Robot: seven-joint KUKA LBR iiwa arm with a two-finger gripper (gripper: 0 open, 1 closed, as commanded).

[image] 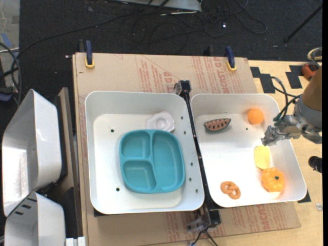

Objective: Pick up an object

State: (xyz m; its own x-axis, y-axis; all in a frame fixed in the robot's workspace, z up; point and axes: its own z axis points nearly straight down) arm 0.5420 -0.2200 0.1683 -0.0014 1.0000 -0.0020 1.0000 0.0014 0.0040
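Note:
The right bin (pixel 241 152) holds several items: a watermelon slice (pixel 218 124) at the back, an orange ball (pixel 255 116) at the back right, a pale yellow piece (pixel 262 157), an orange pumpkin-like toy (pixel 272 180) at the front right, and a pretzel (pixel 230 189) at the front. My gripper (pixel 269 138) hangs over the right side of this bin, just above the yellow piece and below the orange ball. Nothing shows between its tips.
The left bin (pixel 102 137) carries a teal divided plate (pixel 151 161) and a small clear cup (pixel 162 121) behind it. A black divider (pixel 193 142) separates the bins. White tubs (pixel 31 142) stand off the bench at the left. Cables lie behind.

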